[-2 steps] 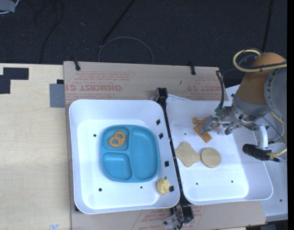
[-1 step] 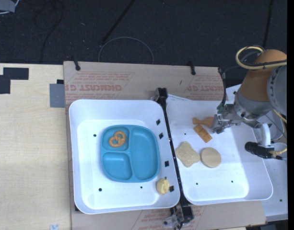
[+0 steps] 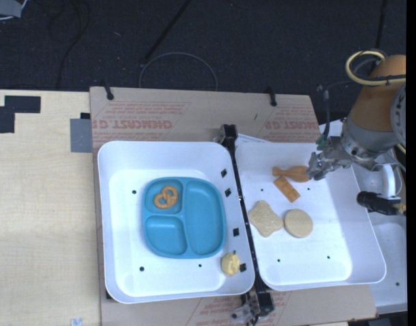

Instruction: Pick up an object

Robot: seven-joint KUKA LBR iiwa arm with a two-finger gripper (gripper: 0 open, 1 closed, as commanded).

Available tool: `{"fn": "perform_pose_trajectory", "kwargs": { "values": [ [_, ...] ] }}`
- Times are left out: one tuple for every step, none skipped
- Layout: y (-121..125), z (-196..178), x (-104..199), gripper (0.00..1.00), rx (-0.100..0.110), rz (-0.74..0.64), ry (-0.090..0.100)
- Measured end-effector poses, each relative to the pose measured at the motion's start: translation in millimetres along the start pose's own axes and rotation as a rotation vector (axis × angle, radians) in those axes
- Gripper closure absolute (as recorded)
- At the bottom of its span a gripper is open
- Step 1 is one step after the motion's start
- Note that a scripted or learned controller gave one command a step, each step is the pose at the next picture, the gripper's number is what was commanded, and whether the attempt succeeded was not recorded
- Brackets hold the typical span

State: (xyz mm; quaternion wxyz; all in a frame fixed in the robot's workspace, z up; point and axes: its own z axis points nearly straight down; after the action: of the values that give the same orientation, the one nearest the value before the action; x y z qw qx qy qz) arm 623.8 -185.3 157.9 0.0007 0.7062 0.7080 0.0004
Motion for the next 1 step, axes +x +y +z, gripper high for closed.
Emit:
{"fn": "perform_pose_trajectory", "kwargs": {
  "values": [
    [0.5, -52.8, -1.2, 1.0, -0.001, -0.001, 0.0]
  ]
}}
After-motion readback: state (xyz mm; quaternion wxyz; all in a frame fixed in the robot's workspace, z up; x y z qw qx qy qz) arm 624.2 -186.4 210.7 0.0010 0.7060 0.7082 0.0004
